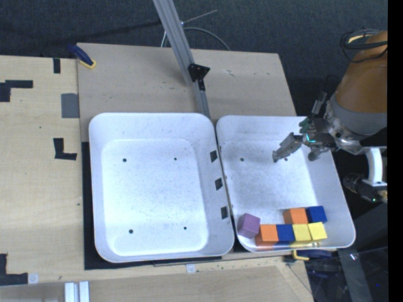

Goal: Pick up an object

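Gripper (295, 147): fingers spread, holding nothing, above right bin (264, 187) | blocks: purple (249, 224), orange (269, 233), blue (285, 233), yellow (302, 233) along near wall

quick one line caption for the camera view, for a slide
KUKA arm's pincer above the right bin, apart from the coloured blocks clustered at its near edge; left bin beside it.

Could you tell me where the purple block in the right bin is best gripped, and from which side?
Probably from above, across the purple block. It sits at the left end of the row, slightly apart from the orange block; the right bin wall crowds its left side.
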### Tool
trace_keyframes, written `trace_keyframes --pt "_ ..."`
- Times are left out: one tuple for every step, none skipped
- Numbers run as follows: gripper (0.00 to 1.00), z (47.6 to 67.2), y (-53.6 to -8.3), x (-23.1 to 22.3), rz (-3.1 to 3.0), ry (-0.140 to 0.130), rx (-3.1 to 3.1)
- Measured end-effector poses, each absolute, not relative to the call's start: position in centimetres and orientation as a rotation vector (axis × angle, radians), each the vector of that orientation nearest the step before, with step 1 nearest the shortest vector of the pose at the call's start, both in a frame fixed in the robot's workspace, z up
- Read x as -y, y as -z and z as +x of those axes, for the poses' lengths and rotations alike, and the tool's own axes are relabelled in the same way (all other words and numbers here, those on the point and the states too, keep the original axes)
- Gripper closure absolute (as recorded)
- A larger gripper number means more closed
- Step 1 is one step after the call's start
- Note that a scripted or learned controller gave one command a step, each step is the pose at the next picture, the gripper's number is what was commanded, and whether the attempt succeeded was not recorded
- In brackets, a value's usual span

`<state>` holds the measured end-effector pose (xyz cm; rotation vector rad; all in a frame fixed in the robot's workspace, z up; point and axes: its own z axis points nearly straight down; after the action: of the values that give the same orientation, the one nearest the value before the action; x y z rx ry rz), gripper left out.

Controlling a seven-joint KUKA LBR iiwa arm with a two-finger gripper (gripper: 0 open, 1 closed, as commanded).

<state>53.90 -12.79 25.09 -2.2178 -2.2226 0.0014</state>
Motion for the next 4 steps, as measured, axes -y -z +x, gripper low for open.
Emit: trace_keyframes --pt "0.0 51.7 -22.9 9.4 -2.216 -0.004 2.221" --pt "0.0 49.9 -19.6 5.7 -2.214 -0.005 2.221" --pt "0.0 52.5 -8.8 9.1 -2.221 -0.006 2.218" --pt "0.0 52.3 -9.1 9.1 -2.218 -0.002 2.22"
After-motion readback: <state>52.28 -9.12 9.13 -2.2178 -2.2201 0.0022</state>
